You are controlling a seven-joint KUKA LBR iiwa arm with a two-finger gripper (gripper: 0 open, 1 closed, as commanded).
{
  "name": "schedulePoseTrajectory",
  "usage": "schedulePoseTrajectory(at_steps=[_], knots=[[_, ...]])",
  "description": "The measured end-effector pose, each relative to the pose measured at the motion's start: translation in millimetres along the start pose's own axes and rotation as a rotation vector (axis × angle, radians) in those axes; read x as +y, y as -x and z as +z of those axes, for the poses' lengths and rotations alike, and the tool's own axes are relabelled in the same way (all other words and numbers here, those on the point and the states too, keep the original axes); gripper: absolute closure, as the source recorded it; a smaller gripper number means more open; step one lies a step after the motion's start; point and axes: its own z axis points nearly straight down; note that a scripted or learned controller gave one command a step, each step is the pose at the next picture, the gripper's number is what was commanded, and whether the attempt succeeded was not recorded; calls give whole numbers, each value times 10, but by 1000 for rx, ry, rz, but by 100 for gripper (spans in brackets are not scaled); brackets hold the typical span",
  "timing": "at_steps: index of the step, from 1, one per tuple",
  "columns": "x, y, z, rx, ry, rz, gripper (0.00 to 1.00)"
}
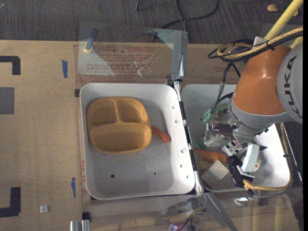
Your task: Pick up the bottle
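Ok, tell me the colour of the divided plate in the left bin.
Yellow-orange, seen clearly in the camera view: the divided plate lies in the left bin.

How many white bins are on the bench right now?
2. The left bin holds a yellow divided plate; the right bin sits beside it, largely covered by the arm.

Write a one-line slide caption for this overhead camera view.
Arm reaching into right bin among small items; yellow divided plate and orange carrot in left bin.
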Motion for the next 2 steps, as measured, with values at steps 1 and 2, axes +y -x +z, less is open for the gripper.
schedulePoseTrajectory(at_steps=[1,2], knots=[[9,11,-213,-1,5,5,100],[11,21,-309,-1,6,28,100]])
